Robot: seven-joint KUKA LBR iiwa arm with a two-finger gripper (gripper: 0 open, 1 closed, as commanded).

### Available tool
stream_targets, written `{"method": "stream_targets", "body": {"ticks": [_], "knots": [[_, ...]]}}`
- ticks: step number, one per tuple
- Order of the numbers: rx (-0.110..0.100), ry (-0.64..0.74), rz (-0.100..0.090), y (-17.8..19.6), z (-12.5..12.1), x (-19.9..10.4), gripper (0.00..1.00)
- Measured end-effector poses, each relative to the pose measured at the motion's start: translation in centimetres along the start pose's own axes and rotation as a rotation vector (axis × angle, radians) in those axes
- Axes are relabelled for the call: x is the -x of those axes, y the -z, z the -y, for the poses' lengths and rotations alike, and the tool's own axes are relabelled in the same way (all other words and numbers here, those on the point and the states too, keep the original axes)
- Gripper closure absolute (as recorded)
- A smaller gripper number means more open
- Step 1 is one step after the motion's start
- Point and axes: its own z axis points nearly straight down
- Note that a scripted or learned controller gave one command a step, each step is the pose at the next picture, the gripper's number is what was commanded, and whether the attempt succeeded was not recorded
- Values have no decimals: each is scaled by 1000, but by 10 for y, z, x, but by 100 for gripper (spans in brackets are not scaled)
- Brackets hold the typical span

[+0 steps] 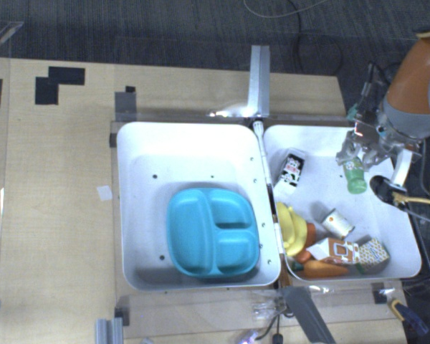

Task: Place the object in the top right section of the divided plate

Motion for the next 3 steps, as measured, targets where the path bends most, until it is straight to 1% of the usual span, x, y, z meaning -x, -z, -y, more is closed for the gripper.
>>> {"method": "stream_targets", "body": {"ticks": [1, 2, 3], "knots": [[0, 0, 0, 0, 0, 0, 0], [-3, 100, 1, -53, 86, -21, 0], [1, 518, 0, -10, 99, -103, 0]]}}
